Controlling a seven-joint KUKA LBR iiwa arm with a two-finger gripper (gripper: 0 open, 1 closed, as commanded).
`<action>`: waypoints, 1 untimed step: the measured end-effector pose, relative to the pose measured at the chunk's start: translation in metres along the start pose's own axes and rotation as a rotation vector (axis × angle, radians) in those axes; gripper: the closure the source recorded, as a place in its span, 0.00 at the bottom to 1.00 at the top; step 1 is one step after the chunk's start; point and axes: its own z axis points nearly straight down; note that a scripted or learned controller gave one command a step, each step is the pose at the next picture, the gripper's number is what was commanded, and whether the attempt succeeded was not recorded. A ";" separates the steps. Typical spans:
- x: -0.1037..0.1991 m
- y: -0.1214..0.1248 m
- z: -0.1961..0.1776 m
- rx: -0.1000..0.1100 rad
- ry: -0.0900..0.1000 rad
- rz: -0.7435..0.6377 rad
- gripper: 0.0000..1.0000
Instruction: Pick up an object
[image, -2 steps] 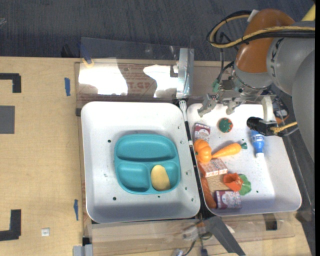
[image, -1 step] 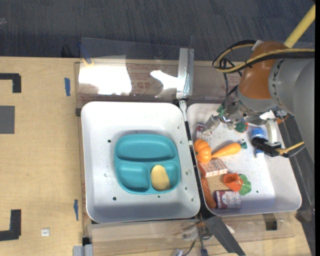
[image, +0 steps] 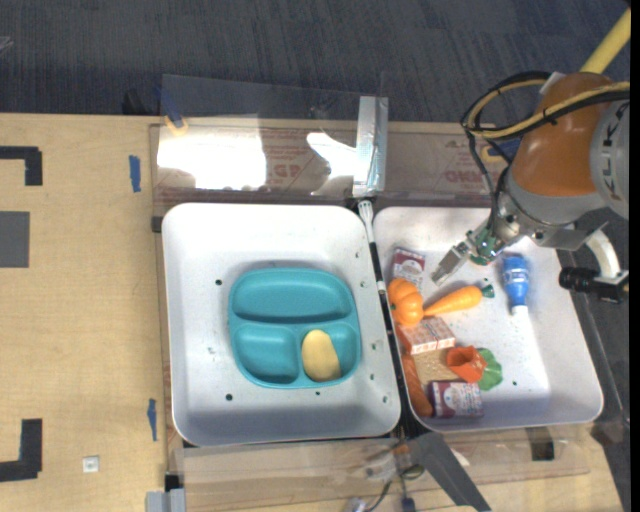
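The gripper (image: 452, 262) hangs over the right bin (image: 560, 385), pointing down and left from the grey and orange arm (image: 560, 150); its fingers look slightly parted with nothing between them, though at this size the gap is hard to judge. Taking the toy carrot (image: 455, 299) as the landmark: the fingertips sit just above it, apart from it. A small dark red packet (image: 407, 266) lies up and to the left of the carrot, near the bin's left wall. An orange round fruit (image: 403, 303) rests just left of the carrot's thick end. A blue and white bottle (image: 515, 282) lies to the carrot's right, near its green tip. Below the carrot sits a tan wafer-like block (image: 430, 336), and further below an orange and green toy vegetable (image: 472, 364) and a dark red can (image: 456, 399). Well to the carrot's left, in the left bin (image: 200, 300), a teal divided tray (image: 280, 315) holds a yellow potato-like piece (image: 320, 354) in its lower right compartment.
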 end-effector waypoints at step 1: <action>-0.003 -0.025 0.068 -0.002 -0.001 0.029 0.00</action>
